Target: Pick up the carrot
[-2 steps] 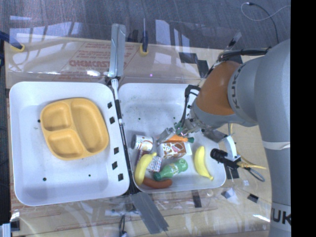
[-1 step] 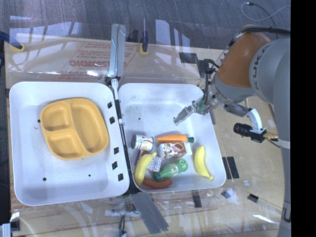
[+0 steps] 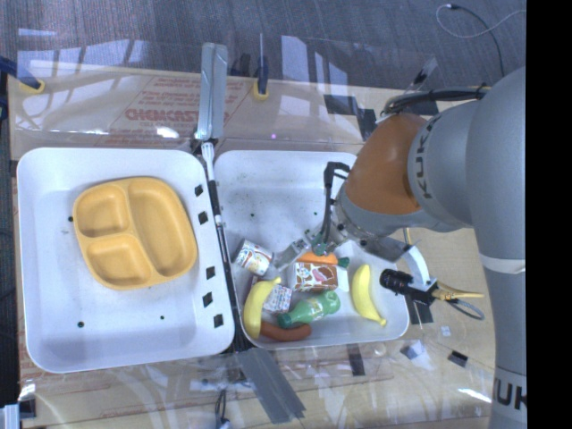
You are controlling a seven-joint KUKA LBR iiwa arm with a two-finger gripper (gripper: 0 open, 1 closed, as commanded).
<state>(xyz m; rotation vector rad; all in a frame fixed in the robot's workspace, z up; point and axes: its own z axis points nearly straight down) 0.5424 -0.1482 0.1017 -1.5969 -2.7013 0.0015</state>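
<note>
The carrot (image 3: pixel 319 259) is a small orange piece with a green top, lying in the right bin (image 3: pixel 268 186) near its front. It rests against the top edge of a small printed carton (image 3: pixel 313 277). My gripper (image 3: pixel 304 247) hangs low over the bin, directly above and slightly left of the carrot, and the wrist hides part of it. A grey finger (image 3: pixel 288 255) slants down to the left of the carrot. Nothing shows the carrot lifted off the bin floor.
Around the carrot lie a small can (image 3: pixel 253 258), two bananas (image 3: pixel 256 304) (image 3: pixel 365 293), a green bottle (image 3: pixel 313 309) and a red sausage (image 3: pixel 284 331). A yellow divided plate (image 3: pixel 134 231) sits in the left bin (image 3: pixel 45 329).
</note>
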